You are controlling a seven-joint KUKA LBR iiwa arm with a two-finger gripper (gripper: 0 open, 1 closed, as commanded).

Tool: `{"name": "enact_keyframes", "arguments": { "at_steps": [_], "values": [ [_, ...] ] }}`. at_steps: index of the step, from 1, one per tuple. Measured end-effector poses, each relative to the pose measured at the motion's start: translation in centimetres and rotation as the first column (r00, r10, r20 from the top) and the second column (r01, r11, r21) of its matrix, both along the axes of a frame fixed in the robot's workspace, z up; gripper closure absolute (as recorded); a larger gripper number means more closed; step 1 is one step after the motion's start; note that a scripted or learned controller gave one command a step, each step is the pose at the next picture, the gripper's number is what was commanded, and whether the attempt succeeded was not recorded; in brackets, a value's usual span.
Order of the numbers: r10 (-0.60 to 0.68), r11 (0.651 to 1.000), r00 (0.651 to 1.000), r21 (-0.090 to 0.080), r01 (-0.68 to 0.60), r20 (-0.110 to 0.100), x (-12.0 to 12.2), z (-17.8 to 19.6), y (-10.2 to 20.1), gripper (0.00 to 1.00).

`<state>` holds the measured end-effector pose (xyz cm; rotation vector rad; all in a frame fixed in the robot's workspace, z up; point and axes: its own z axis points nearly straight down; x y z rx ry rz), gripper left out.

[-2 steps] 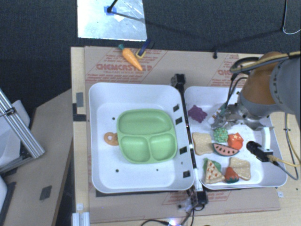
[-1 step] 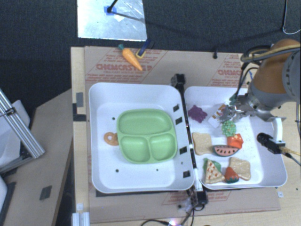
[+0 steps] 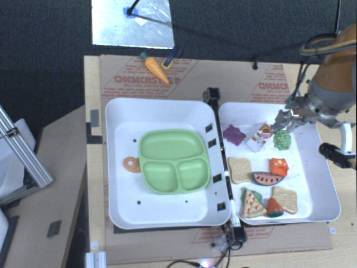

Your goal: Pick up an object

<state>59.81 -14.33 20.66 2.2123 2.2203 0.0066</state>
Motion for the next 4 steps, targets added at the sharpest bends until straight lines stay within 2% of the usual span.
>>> {"name": "enact_keyframes", "arguments": {
  "at_steps": [1,2,4],
  "values": [
    [0.0,1.0,1.0,0.001,0.0,-0.004,0.1,1.9,0.0,1.0],
    [0.006,1.0,1.0,0.004,-0.006,-0.006,-0.1,2.6,4.6,1.0],
    [0.007,1.0,1.0,0.005,-0.007,-0.006,-0.5,1.3,15.9,1.0]
  ]
}}
